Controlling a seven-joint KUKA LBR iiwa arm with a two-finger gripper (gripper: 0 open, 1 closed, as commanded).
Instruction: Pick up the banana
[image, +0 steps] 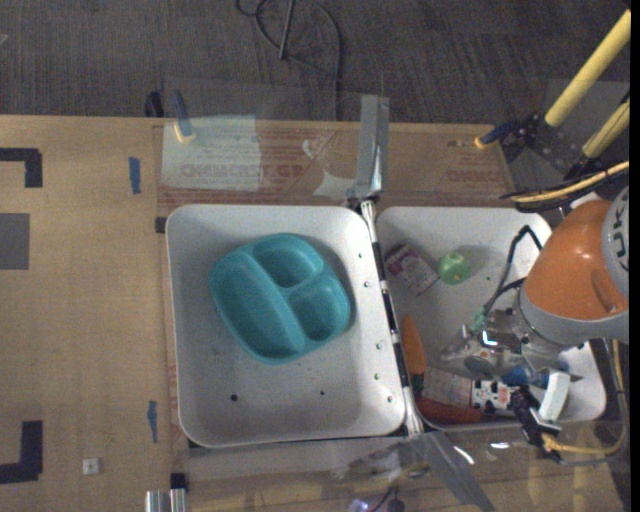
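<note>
Tabletop (90, 300) carrying two bins, gripper (487, 345) hovering low in right bin (430, 225), opening impossible to tell. Struggling to place banana among clutter. Guessing light, soft, bruisable; pinching gently mid-curve.

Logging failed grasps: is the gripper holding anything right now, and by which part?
Cannot be told. The gripper is low in the right bin, amid clutter, its tip too small and blurred to show anything held.

Teal plate (281, 296), green apple (454, 266)
</note>
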